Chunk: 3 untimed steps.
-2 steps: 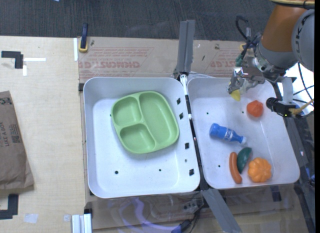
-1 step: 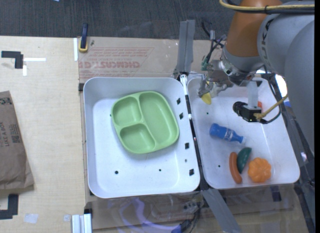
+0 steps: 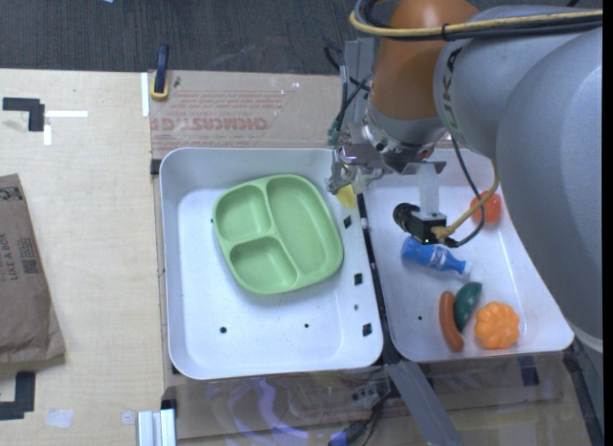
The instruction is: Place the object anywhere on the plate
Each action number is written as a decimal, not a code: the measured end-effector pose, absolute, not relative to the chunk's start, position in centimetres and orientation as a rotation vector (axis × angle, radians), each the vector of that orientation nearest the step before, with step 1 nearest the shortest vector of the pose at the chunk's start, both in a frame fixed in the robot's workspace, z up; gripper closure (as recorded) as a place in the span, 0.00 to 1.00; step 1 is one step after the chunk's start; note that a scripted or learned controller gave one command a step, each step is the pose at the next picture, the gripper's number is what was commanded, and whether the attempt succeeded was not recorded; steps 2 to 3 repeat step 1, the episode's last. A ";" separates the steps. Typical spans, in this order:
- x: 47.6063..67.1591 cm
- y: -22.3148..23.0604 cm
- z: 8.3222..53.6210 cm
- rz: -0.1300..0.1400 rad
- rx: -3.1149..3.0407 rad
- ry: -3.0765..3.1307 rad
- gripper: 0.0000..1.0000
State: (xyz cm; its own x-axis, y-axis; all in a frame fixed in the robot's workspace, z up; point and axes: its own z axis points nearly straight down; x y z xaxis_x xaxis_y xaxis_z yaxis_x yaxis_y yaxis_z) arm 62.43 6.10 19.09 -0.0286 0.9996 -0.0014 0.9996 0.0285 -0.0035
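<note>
In the camera view, a pale wooden worktop carried two shallow white bins side by side, a left bin and a right bin, with dark floor beyond the far edge. The gripper hung over the far end of the wall between the bins, a small yellow object showing at its tip; whether it was clamped on that object could not be told. The green plate, one three-compartment dish, lay in the left bin, just left and nearer of the gripper. The right bin held one blue bottle, one orange pumpkin, one sausage, one dark green piece, all well right of the plate.
</note>
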 end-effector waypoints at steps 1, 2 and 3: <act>62.4 6.1 19.1 0.005 -2.190 -2.251 0.00; 62.4 6.1 19.1 0.005 -2.190 -2.251 0.00; 62.4 6.1 19.1 0.005 -2.190 -2.251 0.00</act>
